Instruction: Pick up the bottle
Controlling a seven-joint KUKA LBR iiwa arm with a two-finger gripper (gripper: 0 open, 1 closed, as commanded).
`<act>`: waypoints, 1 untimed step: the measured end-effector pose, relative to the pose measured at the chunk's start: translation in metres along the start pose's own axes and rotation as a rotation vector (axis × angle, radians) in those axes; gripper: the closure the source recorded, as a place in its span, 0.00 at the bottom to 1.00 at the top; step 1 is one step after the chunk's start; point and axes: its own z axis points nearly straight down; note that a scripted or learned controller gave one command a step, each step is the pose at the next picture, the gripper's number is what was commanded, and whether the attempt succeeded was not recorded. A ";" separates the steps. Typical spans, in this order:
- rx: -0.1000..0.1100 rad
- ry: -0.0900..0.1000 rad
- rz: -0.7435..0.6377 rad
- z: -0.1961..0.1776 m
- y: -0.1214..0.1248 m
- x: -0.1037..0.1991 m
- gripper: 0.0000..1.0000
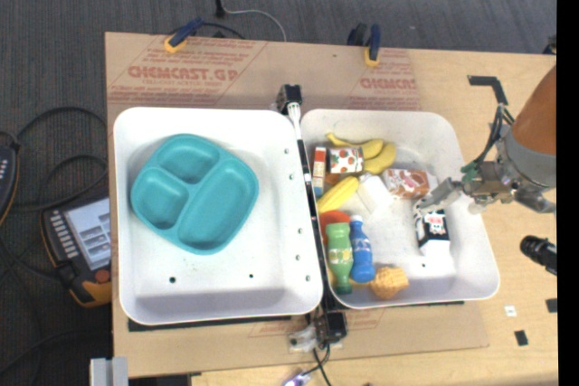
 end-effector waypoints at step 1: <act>0.002 0.001 -0.080 0.078 -0.028 0.077 0.00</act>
